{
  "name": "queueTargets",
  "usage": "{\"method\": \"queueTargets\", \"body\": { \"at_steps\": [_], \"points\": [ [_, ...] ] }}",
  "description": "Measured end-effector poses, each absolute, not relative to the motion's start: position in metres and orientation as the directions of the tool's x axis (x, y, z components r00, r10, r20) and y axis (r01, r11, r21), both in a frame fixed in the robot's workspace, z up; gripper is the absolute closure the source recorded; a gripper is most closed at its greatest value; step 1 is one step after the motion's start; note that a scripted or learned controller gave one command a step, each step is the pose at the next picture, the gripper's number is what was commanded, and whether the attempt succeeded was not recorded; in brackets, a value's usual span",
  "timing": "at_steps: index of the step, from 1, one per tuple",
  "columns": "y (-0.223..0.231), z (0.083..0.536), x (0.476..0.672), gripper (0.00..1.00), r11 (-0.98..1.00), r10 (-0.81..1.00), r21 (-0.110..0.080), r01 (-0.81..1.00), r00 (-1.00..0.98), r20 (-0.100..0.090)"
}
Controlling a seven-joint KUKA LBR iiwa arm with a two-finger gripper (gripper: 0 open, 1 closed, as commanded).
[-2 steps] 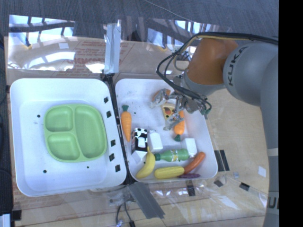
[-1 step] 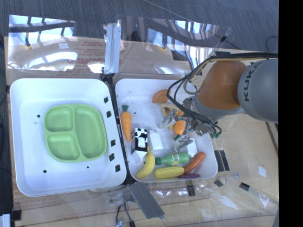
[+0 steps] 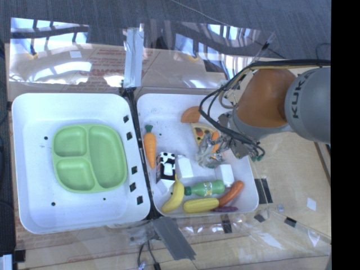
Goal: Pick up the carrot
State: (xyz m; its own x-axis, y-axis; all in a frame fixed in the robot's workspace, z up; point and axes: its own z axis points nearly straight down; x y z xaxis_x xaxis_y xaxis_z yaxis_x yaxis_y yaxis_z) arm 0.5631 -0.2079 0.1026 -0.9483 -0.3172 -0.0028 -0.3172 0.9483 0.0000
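Jaws' state I cannot tell; the gripper [image 3: 211, 153] hangs low in the right bin [image 3: 169, 103]. Well left of it, the carrot [image 3: 149, 147] lies untouched by the bin's wall. Approach step, I judge: next, travel left and descend over the carrot.

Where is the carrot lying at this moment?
The carrot lies in the right bin, against its left wall, just left of the black-and-white block and above the banana.
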Motion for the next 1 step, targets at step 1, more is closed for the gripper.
{"method": "queueTargets", "body": {
  "at_steps": [1],
  "points": [
    [-0.1658,0.1683,0.5437,1.00,0.983,-0.183,-0.002,-0.183,-0.983,-0.005]
  ]
}}
